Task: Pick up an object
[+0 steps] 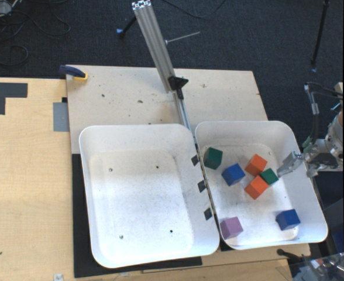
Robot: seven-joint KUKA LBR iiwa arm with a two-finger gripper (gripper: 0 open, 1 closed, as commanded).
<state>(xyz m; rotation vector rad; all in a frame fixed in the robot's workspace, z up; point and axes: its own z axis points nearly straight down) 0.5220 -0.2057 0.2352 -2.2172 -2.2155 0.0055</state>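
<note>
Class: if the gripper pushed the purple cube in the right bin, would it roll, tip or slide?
The purple cube has flat faces, so it would probably slide, not roll. It looks rigid and small, likely light. It lies near the right bin's near-left corner, so a push that way might jam it against the wall.

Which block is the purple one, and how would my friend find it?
Look at the right bin, the one with all the blocks. Go to its near left corner, beside the wall it shares with the other bin. The purple block sits there alone, apart from the green, blue and orange blocks, and it is the only purple one.
</note>
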